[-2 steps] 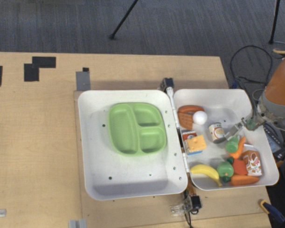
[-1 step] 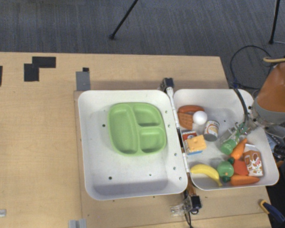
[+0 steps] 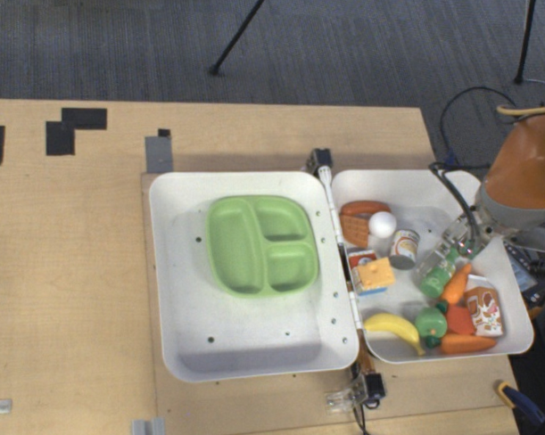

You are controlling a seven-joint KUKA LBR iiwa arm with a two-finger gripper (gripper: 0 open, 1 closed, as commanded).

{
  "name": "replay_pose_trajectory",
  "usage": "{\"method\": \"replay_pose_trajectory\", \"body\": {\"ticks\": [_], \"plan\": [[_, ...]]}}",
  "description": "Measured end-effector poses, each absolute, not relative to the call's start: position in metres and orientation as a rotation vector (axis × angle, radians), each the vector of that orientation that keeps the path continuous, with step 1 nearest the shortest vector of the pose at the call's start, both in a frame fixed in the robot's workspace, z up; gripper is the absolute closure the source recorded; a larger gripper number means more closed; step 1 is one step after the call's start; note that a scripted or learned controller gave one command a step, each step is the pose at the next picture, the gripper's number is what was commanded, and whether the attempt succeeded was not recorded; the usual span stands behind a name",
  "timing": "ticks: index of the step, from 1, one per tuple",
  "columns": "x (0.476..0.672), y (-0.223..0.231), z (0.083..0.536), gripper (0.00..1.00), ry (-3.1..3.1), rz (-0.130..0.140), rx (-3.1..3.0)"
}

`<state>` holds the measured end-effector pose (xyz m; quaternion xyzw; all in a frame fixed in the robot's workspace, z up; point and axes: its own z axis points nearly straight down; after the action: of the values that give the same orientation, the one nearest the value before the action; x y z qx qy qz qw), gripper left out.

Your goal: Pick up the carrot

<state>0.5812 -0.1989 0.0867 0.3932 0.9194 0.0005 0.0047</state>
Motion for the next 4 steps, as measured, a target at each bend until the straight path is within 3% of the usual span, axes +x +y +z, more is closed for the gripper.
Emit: {"method": "replay_pose_trajectory", "body": {"ticks": [1,2,3,4], "plan": [[0.557,-0.187,0.087,0.00,3.004,0.003,0.877],[0.558,-0.204,0.087,0.00,3.099,0.003,0.455],[0.564,-0.121,0.087,0.00,3.061,0.003,0.660],[0.589,-0.176,0.207,0.00,3.124,-0.001,0.251]]}}
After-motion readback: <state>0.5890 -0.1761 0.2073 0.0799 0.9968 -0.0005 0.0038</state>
